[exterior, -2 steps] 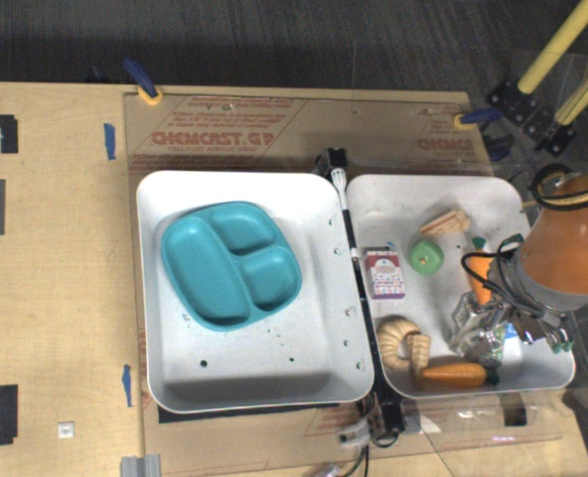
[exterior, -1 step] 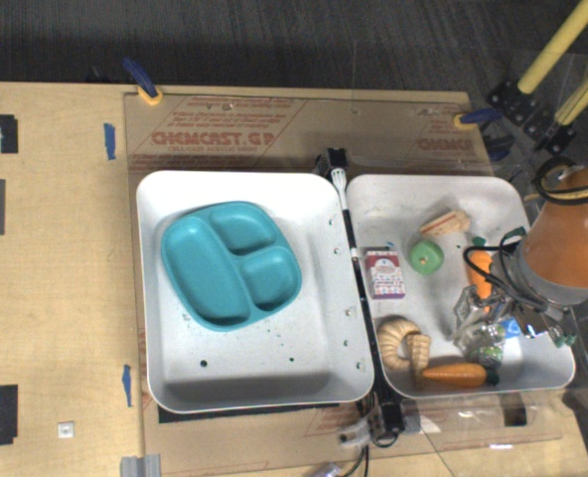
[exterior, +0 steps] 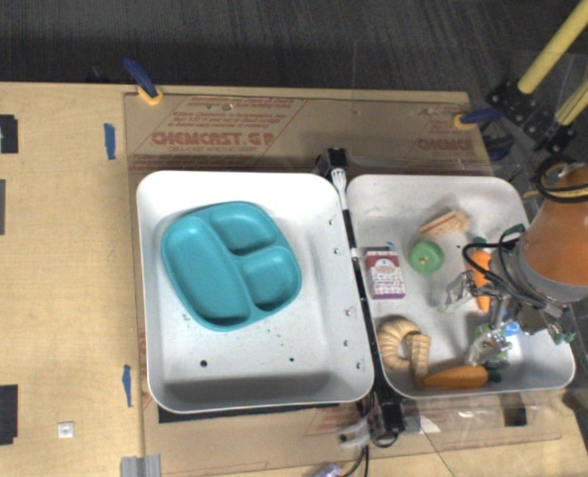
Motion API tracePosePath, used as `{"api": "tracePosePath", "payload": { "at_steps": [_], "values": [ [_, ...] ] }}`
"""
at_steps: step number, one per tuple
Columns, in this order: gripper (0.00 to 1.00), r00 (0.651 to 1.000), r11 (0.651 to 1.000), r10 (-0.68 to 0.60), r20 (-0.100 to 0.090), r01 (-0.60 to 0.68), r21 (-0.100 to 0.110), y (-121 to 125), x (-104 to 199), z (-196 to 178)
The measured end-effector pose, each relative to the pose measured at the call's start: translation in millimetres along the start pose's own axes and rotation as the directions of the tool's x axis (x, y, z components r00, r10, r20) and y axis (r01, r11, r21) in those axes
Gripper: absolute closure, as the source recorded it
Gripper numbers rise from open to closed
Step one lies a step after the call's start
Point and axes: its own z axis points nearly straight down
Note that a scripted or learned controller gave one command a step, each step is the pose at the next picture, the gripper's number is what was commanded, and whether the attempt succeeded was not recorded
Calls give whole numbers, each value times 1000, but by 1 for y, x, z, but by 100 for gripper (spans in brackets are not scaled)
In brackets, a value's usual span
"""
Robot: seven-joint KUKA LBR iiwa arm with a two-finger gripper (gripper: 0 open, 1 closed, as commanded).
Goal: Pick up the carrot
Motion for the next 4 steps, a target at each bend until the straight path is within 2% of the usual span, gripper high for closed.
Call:
{"api": "tracePosePath", "payload": {
  "at_steps": [1,2,3,4],
  "values": [
    [0,958,958,285,-25,-285,1,-44,-78,19],
    [0,828,829,560,-26,-560,9,-67,-75,20],
    [0,722,722,692,-25,-692,13,-60,-56,18],
    [100,723,723,691,-13,-691,12,-62,-60,5]
  ]
}}
